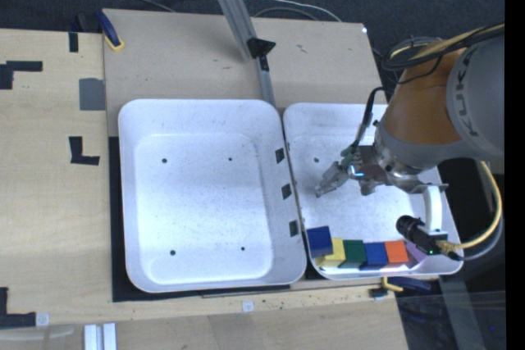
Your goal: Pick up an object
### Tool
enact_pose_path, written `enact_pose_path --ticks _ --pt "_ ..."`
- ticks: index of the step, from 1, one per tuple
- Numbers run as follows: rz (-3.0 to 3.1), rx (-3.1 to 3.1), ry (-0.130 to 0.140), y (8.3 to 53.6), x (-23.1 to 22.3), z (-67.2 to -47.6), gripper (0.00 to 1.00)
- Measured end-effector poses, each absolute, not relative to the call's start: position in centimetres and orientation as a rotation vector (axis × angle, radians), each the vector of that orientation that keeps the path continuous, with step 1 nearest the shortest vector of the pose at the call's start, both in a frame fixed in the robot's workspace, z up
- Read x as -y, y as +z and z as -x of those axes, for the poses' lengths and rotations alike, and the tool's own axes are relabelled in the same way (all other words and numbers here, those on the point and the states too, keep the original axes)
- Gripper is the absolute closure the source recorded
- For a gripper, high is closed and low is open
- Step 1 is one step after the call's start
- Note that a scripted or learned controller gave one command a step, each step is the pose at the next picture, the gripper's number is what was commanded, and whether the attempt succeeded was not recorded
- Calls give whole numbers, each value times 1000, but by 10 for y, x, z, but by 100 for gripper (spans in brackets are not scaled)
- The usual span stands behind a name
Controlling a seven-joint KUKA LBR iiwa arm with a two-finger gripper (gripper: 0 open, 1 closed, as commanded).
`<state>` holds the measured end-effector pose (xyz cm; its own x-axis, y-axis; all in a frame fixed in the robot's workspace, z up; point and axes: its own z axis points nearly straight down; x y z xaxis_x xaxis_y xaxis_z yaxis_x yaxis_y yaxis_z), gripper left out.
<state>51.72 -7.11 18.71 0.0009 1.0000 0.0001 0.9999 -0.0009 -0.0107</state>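
Lying in a row along the near wall of the right bin (pixel 328 120): blue block (pixel 318 239), yellow block (pixel 334 256), green block (pixel 354 250), more beyond. Hovering apart from them, gripper (pixel 338 179) spread open, grasping nothing. Risks closing on bare floor, or jamming against that wall.

Both bins are white, finely speckled with dark dots: the left bin (pixel 201 193) and the right bin (pixel 328 135). Along the right bin's near edge sits a row of blocks: a blue block (pixel 318 238), a yellow block (pixel 334 256), a green block (pixel 353 251), another blue one (pixel 376 254) and an orange block (pixel 396 252). The worktop (pixel 49 201) is pale wood with black tape marks. The arm (pixel 435 102) is grey with an orange band, and its hand (pixel 344 179) is grey metal.
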Motion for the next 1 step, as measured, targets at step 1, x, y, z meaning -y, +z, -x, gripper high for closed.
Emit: enact_pose_path --ticks 1 --pt "2234 2224 -2 313 189 -550 0"
